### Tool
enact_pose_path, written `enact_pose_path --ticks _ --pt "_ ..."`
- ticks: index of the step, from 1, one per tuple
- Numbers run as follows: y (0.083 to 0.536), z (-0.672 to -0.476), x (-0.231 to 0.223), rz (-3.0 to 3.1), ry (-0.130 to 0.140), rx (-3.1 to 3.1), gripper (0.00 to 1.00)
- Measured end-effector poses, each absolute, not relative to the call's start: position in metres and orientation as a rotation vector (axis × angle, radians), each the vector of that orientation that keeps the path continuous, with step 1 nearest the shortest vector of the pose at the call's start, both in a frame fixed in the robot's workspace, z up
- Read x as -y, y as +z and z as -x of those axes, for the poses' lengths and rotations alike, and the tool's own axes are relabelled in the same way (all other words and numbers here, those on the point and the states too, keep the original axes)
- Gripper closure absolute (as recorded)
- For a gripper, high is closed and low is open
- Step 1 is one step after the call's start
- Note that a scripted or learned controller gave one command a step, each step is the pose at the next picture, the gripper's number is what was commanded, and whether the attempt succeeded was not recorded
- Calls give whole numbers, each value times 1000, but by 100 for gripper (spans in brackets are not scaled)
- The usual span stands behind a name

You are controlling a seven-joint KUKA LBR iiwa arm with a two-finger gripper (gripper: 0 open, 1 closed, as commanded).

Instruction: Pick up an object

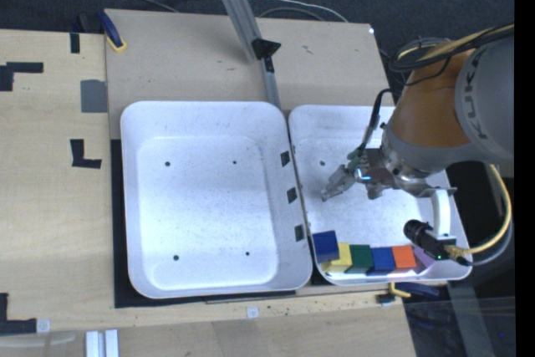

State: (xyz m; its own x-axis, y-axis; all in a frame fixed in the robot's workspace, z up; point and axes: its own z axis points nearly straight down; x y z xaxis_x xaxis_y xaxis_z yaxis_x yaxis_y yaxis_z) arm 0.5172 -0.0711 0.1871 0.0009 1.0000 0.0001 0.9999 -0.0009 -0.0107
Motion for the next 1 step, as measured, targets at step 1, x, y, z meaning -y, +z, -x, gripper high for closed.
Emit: enact_pose_path --ticks 1 --pt "313 -550 189 2234 -2 2224 0"
